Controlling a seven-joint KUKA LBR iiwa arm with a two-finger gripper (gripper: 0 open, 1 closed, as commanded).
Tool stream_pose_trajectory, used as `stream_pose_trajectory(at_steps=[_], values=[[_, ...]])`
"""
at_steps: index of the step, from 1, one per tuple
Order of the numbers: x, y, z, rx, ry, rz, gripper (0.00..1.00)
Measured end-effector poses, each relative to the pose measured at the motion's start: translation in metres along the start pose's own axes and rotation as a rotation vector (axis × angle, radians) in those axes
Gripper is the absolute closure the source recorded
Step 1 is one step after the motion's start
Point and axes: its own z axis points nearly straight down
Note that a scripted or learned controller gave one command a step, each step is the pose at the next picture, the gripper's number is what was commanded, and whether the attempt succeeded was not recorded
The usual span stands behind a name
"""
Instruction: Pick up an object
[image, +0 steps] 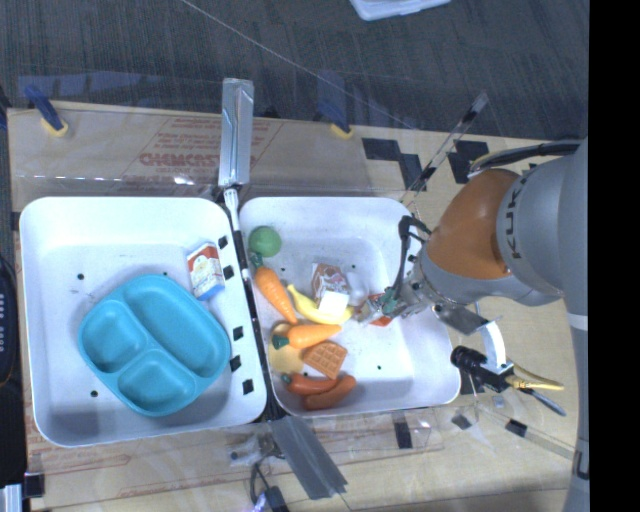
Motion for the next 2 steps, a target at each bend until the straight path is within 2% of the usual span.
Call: stream_pose_trajectory(at_steps=[1, 2], values=[[0.041, 0.090, 0.007, 0.012, 0.010, -0.127, 1.00], [0.040, 0.111, -0.013, 0.015, 0.006, 0.145, 1.00]])
